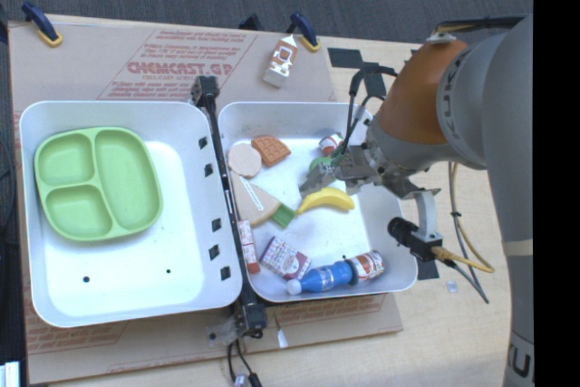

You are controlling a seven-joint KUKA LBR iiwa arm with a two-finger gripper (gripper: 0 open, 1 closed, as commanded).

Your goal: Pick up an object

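We see the gripper (328, 175) low in the right bin (299, 115), at the centre right of the frame, directly over the upper edge of the banana (328, 201). We judge this the reach-and-grasp step: nothing is lifted yet, and the banana lies on the bin floor. Whether the fingers are spread or closed, we cannot tell; the wrist body hides them.

The next move, as we judge it, calls for a closing on the banana's curved body, then a straight lift clear of the neighbours: the blue bottle (331, 277) and a small carton (283, 257) toward the lower middle, and a wedge-shaped toy (258, 203) just to the left.

As for writing, the cardboard sheet (136, 59) in the upper left carries red print reading "CHEMCAST GP"; the smaller lines beneath are too fine to read. The left bin (109, 290) holds a green divided plate (95, 183).
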